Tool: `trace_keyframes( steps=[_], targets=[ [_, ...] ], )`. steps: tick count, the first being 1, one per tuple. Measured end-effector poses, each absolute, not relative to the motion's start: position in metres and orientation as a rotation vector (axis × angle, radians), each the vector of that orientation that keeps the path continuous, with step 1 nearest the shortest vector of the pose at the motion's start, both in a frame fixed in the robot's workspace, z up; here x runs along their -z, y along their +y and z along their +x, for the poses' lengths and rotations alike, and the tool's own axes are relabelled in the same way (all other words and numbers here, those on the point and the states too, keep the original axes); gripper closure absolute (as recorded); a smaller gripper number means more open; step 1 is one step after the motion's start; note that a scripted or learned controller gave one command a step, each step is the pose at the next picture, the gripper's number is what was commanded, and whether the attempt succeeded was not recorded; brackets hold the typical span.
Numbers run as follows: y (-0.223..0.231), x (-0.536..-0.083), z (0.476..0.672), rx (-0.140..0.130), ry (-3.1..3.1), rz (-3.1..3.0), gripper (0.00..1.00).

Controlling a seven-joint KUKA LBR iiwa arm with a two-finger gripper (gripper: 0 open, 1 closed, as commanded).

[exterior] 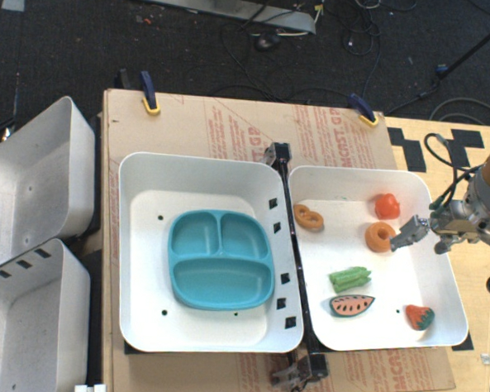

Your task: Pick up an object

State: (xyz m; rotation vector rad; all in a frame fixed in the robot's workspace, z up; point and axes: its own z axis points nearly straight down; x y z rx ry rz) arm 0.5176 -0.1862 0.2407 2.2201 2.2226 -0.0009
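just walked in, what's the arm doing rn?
The gripper reaches in from the right over the right bin, right beside the orange donut-shaped toy, nothing visibly held. Also in that bin: a pretzel, red toy, green pepper, watermelon slice and strawberry. The left bin holds a teal divided plate.
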Motion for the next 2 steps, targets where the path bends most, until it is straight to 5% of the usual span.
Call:
trace_keyframes(
  steps=[2],
  targets=[
    [-0.188, -0.113, 0.518, 0.004, 2.222, 2.227, 0.00]
  ],
)
